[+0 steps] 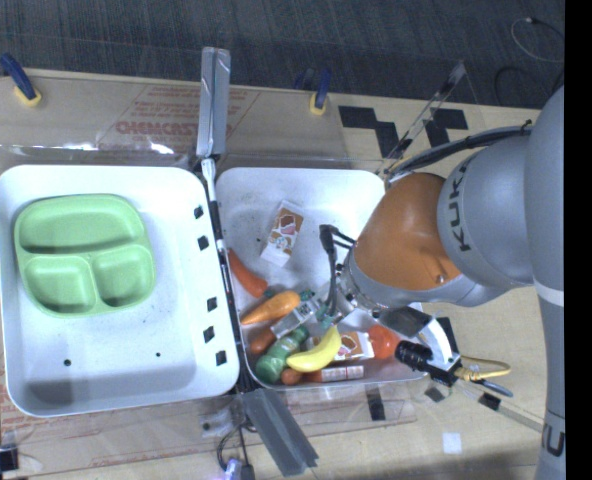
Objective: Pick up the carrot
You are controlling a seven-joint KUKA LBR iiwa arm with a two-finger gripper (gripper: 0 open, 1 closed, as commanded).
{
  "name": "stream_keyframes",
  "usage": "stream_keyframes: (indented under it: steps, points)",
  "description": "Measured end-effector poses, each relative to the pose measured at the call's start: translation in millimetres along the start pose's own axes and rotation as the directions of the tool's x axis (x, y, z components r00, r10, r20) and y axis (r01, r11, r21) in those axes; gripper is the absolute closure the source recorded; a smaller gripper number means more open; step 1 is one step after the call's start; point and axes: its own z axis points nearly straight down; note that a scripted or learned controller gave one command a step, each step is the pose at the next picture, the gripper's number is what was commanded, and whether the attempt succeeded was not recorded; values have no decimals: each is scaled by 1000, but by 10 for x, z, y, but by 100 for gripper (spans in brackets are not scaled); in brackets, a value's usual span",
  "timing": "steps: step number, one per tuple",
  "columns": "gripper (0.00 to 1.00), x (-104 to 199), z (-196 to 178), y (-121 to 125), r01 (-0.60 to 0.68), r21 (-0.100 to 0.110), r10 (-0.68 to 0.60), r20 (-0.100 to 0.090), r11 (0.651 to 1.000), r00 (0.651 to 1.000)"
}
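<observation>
The carrot (271, 308) is orange and lies on its side in the left half of the right bin (306, 183), pointed end toward the bin's left wall. My gripper (314, 315) is low in the clutter right at the carrot's thick right end, under the grey arm and its orange band (408, 243). The arm hides the gripper's upper part. I cannot make out whether the carrot is held.
A banana (318, 351), a green vegetable (276, 360), a red-orange pepper-like piece (246, 272), a red item (381, 340) and flat packets (284, 232) crowd the right bin. The left bin (106, 368) holds a green divided plate (82, 253).
</observation>
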Motion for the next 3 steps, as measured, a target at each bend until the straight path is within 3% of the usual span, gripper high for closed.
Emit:
stream_keyframes:
  steps: [1, 2, 3]
  points:
    - [100, 25, -92, 9, 8, 4, -8, -9, 1000, 1000]
    - [100, 22, -188, 19, 13, 3, -13, -8, 1000, 1000]
    - [0, 23, -188, 20, 13, 3, -13, -8, 1000, 1000]
